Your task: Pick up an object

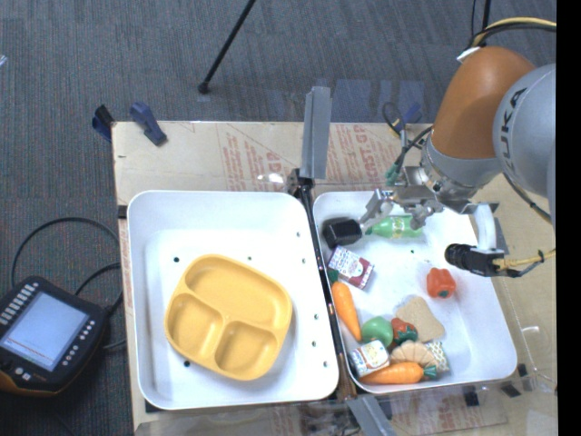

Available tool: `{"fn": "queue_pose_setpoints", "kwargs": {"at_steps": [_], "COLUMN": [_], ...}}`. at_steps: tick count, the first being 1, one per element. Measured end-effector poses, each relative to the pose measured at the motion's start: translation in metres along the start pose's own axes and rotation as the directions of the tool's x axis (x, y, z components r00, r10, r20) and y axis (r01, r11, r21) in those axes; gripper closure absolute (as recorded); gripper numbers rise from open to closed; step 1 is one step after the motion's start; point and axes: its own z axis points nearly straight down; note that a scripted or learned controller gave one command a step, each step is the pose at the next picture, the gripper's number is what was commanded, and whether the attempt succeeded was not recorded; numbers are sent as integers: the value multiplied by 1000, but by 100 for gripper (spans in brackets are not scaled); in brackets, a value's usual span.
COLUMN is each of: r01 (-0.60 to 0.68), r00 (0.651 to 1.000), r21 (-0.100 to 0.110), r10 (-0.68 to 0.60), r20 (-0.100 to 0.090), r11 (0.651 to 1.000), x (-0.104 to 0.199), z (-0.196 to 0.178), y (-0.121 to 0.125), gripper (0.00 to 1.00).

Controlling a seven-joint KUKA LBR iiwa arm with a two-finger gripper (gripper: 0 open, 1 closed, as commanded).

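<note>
Dark grey carpet surrounds the cardboard-topped worktop (218,153), which bears two white bins side by side. Over the far end of the right bin (481,334) hangs the pincer (402,209), its two fingers spread wide and slanting down on either side of a green bottle (397,228) that lies on its side on the bin floor. The bottle sits under the gap, not between the fingers, so nothing is held. Just beside the near finger rests a black block (342,232) against the bin's inner wall, and nearer the camera lie a red-and-white pack (351,267), a carrot (346,310), a red pepper (440,282) and a heap of toy food. The left bin (145,243) carries a yellow tray (229,315).

As I judge it, the risk is a miss: the bottle is round and lying flat, so closing fingers may roll it aside or pinch its tip only. One finger could also nudge the black block or catch on the wall.
</note>
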Motion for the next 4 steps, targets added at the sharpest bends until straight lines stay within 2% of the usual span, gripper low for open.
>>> {"fn": "queue_pose_setpoints", "kwargs": {"at_steps": [1,2,3,4], "r01": [-212,-372,-356,-358], "r00": [977,928,934,934], "r21": [2,6,5,9], "r10": [212,372,356,358], "r20": [0,0,-1,-2], "r11": [977,928,934,934], "x": [-56,-99,-113,-114], "z": [16,76,121,112], "y": [-6,-36,-33,-33], "gripper": [0,0,0,100]}}
